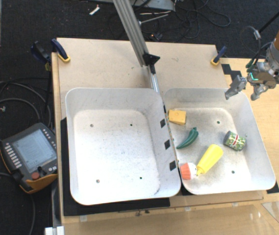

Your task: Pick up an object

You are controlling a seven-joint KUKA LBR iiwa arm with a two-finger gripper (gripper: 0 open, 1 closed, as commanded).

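The claw (244, 88) hangs released (fingers spread, nothing between them) over the right bin's (257, 131) far corner.

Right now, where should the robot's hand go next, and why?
Probably down and left toward the green can. The hand hangs open above the right bin's far corner, holding nothing, and that can looks like the closest thing to it.

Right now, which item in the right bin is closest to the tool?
The small green can, lying at the bin's right side; the yellow block, green pepper and yellow bottle sit farther left.
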